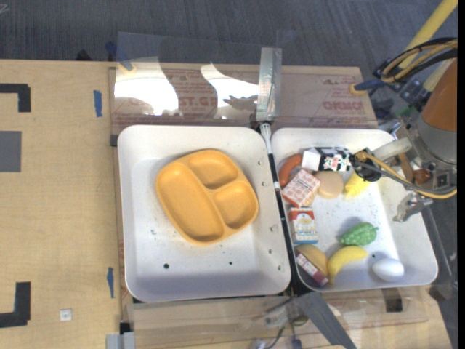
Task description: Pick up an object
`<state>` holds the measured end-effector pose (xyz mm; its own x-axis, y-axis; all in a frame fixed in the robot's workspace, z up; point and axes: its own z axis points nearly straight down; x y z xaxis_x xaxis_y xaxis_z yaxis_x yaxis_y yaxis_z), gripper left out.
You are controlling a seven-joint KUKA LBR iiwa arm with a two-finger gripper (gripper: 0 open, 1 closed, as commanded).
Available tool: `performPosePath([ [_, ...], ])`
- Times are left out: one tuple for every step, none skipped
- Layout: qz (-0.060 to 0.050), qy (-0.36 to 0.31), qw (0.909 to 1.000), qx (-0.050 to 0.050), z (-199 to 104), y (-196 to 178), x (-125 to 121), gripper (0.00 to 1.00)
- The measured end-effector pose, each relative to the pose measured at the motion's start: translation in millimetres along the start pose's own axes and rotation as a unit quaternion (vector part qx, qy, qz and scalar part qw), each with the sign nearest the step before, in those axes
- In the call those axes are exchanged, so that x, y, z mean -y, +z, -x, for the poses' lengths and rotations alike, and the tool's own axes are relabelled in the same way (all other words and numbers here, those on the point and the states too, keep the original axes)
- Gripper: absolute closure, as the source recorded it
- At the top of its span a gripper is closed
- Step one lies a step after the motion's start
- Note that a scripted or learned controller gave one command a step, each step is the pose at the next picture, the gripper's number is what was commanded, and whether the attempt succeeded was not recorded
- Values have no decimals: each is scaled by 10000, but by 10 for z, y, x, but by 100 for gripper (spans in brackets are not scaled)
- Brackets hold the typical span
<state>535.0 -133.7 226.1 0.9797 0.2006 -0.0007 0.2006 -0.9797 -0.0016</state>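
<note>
Two white bins sit side by side on the surface.
From above: the left bin (138,267) holds an orange plate (207,195) with three parts. The right bin (418,257) holds small toy foods: a banana (347,259), a white egg (387,269), a green bumpy thing (359,234) and little boxes (302,208). The gripper (410,208) hangs over this bin's right edge; I cannot tell if it is open or closed.

So the arm (442,115) comes in from the right edge, orange band showing up top with yellow and black cables looped around it. The hand (408,208) hangs low at the right side, can't really make out its tip from here.
</note>
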Motion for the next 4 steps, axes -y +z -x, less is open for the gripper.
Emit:
performPosePath([
  [-25,-4,10000,60,-235,1226,90,0],
  [-33,42,10000,66,-840,1328,-35,0],
  [48,20,9999,-89,-660,1318,161,0],
  [3,-899,9959,-26,-814,392,771,0],
])
